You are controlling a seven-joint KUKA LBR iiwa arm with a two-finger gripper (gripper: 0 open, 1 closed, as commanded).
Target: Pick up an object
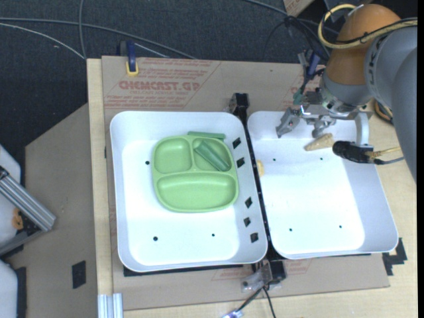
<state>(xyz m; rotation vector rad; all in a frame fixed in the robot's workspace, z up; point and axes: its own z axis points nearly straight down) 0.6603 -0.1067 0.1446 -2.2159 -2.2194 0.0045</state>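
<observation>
gripper (pixel 305 136): fingers apart, holding nothing, over right bin (pixel 331 204) top | left bin (pixel 132 211): green plate (pixel 192 177), green stick (pixel 213 152) on it

A green divided plate (pixel 195 175) lies flat in the left bin (pixel 132 197), toward its upper middle. It has rounded corners, two small compartments at the far side and one wide compartment at the near side. A darker green, flat, elongated piece (pixel 212 152) rests slanted in the far right compartment, reaching over the rim.
</observation>
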